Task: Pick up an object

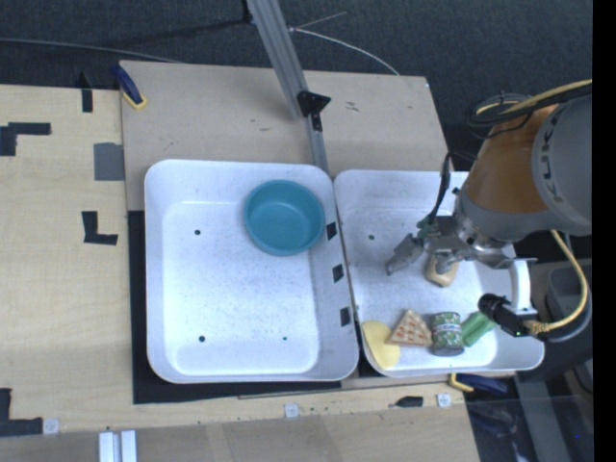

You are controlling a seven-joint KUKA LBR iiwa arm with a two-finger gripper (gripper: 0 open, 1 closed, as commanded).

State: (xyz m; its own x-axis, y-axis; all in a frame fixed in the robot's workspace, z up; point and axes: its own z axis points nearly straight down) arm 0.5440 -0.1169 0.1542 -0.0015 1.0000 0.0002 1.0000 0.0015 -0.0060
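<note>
Probably light and stiff, the tan lump (442, 274) at the gripper's (421, 256) five o'clock suits a side pinch; fingers spread apart.

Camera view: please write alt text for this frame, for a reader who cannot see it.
A grey and orange robot arm reaches from the right into the right white bin, its open gripper over the bin floor with nothing between its fingers. Along that bin's near edge lie a yellow piece, a waffle-patterned triangle, a small can and a green item; the left bin holds a blue bowl.
</note>
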